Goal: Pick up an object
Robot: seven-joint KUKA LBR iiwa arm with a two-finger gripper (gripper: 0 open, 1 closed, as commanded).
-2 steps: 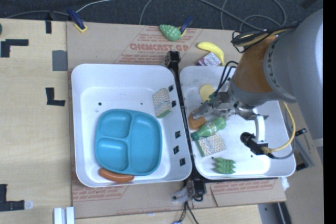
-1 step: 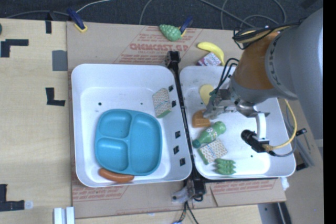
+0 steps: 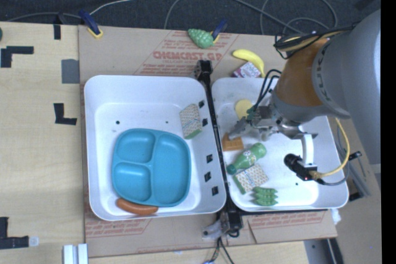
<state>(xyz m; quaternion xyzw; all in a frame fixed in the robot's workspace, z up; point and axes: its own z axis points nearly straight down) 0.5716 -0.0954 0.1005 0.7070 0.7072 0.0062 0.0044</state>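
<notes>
A blue divided plate (image 3: 151, 168) and a sausage (image 3: 137, 207) are seen in the left bin (image 3: 99, 96). In the right bin (image 3: 328, 195), a green bottle (image 3: 246, 157) is laid with its long axis slanting from lower left to upper right. Above it the gripper (image 3: 247, 123) is poised; whether the jaws are open or closed cannot be told.

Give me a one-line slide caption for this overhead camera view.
KUKA arm's gripper hovers low over the right bin near a green bottle; left bin holds a blue divided plate.
</notes>
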